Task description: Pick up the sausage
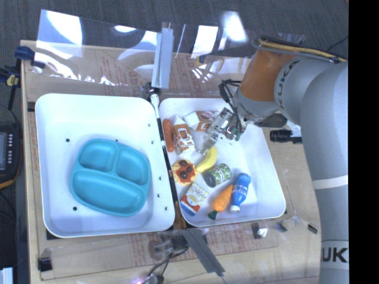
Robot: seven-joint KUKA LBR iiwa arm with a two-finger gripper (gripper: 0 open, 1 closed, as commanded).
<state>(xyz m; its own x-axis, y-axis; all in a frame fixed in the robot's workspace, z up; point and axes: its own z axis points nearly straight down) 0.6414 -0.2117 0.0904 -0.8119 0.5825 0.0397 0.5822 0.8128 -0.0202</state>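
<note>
The sausage point(169, 134) is a short red-orange link lying lengthwise against the left wall of the right bin point(266, 164). A small printed carton point(184, 138) lies right beside it. My gripper point(213, 138) hangs low over the upper middle of that bin, pointing down and to the left. It is right of the carton and just above the banana point(206, 159), a short way right of the sausage and apart from it. Nothing shows in its grasp.
Below the gripper lie a green can point(220, 174), a blue bottle point(239, 191), a carrot point(221, 199), a pizza-like toy point(185, 171) and a small packet point(195, 196). The left bin point(53, 111) holds a blue divided plate point(111, 176).
</note>
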